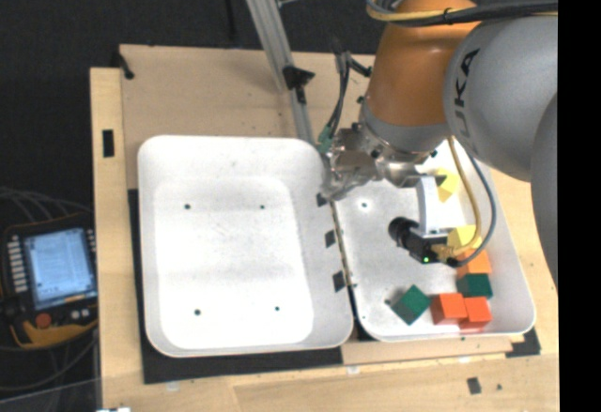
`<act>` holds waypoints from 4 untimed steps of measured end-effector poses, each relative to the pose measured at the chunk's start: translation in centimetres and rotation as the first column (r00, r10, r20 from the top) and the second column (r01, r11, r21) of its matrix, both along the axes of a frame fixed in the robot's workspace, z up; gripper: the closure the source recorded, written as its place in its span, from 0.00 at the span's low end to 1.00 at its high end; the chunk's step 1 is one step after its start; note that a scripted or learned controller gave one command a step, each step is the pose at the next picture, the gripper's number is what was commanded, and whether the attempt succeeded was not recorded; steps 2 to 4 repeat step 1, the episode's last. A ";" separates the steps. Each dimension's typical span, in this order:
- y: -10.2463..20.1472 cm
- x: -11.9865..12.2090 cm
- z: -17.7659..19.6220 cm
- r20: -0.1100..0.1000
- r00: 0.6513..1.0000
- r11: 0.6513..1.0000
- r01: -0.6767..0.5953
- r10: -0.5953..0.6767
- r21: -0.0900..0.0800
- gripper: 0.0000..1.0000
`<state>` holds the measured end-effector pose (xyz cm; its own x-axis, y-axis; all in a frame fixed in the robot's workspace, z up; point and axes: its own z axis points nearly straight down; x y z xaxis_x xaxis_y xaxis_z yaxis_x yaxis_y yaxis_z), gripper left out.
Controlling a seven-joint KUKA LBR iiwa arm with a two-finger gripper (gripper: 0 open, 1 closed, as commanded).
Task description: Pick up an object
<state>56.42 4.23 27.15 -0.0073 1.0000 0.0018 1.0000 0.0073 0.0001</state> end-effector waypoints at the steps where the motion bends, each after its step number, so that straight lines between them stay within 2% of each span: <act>1: 5.2 -2.0 -1.8 -0.002 1.000 1.000 0.000 0.000 -0.001 1.00; 4: 5.2 -2.0 -1.8 -0.002 1.000 1.000 0.000 0.000 -0.001 1.00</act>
